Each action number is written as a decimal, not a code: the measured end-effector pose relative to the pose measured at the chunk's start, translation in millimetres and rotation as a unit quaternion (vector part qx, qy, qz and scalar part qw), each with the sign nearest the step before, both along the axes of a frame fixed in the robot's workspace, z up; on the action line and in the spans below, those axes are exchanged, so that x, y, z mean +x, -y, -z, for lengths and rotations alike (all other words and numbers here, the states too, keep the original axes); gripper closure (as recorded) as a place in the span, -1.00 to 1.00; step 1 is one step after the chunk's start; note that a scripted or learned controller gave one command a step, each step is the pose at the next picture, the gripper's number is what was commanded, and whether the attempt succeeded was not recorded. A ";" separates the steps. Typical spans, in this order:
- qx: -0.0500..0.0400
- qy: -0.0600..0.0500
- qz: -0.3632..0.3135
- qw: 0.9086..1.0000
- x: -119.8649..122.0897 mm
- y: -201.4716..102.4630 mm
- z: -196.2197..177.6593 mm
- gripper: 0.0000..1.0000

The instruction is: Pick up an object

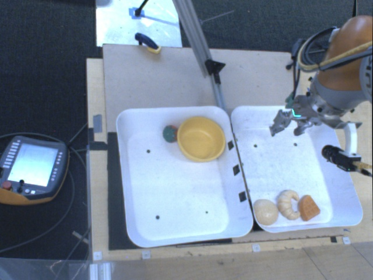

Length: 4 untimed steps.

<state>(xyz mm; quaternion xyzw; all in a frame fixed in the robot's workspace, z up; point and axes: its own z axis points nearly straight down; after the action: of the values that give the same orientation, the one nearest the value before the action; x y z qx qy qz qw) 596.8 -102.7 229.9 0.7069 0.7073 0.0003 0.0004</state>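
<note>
My gripper (289, 125) hangs over the upper part of the right bin (274, 156), fingers spread apart with nothing between them. Along that bin's near edge lie three things close together: a pale egg-shaped piece (266, 212), a croissant-like pastry (287, 204) and an orange chunk (309, 207). In the left bin (169, 209) a yellow bowl (201, 138) sits at the far right, with a small dark green ball (169, 133) touching its left side.
A black cylinder (339, 157) on a white bracket juts over the right bin's right edge. A slanted metal pole (195, 34) crosses the bench behind the bins. A teach pendant (30, 169) lies at the left, off the bench.
</note>
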 end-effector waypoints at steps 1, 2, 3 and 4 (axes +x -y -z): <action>0.000 0.000 0.000 1.000 0.0 0.0 0.0 -1.00; 0.000 -0.002 0.000 1.000 1.0 -2.6 61.9 -1.00; 0.000 -0.002 0.000 1.000 4.8 -6.2 105.3 -1.00; 0.000 -0.001 0.000 1.000 4.6 -6.4 140.7 -1.00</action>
<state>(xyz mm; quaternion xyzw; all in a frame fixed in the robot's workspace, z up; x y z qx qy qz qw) 601.4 -96.3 89.2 0.7069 0.7073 -0.0003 -0.0004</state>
